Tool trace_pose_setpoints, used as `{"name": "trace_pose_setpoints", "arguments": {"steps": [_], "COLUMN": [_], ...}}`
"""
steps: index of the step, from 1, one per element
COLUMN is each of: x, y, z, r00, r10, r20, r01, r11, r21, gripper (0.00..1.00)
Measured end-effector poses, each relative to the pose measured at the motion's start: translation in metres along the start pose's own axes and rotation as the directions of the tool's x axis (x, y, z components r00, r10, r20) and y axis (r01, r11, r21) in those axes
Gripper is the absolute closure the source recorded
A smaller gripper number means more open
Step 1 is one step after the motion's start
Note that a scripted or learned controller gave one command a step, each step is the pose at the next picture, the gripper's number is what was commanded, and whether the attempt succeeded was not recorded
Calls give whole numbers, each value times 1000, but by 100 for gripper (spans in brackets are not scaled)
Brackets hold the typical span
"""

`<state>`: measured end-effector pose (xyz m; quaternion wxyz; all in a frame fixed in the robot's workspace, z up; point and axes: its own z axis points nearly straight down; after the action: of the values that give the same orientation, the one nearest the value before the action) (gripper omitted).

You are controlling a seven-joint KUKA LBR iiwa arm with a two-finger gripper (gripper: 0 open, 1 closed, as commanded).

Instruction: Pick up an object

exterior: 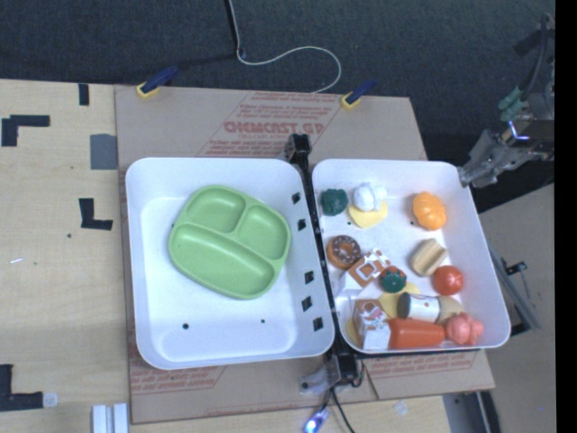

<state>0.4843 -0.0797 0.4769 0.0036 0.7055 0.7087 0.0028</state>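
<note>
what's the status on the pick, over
End effector at the right bin's upper right rim, holding nothing visible. Toys untouched in the bin, orange nearest. Path clear.

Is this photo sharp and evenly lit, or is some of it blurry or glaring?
Camera view: even, soft light, with only faint shadows inside the white bins; no strong glare on the green plate; the small toys look slightly soft; the gripper at the right edge is dim and blurry against the dark floor.
</note>
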Motion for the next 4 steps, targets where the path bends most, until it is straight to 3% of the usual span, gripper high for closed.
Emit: {"name": "trace_pose_setpoints", "arguments": {"steps": [1, 2, 3, 4], "x": [10, 51, 123, 93], "y": [-3, 9, 0, -2], "z": [128, 40, -49, 88], "r00": [1000, 1000, 1000, 1000], "r10": [5, -2, -4, 8], "r20": [-2, -1, -3, 1], "r01": [-5, 2, 4, -8], "r11": [1000, 1000, 1000, 1000], "r21": [19, 1, 0, 23], "gripper": [100, 100, 100, 100]}}
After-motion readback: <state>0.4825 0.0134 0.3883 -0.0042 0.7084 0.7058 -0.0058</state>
